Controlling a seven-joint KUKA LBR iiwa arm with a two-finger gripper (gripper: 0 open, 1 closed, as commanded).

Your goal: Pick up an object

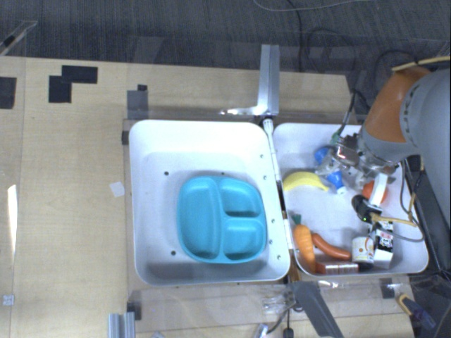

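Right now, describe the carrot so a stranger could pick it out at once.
Find the right bin of the two white bins. Along its near edge, close to the divider, lies the carrot. It is stubby and bright orange with a green tip, beside a longer, darker red sausage, and nearer than the yellow banana.

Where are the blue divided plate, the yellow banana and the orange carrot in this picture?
blue divided plate (222,219): camera view, on its centre ridge.
yellow banana (304,182): camera view, on its middle.
orange carrot (304,241): camera view, on its thick body.
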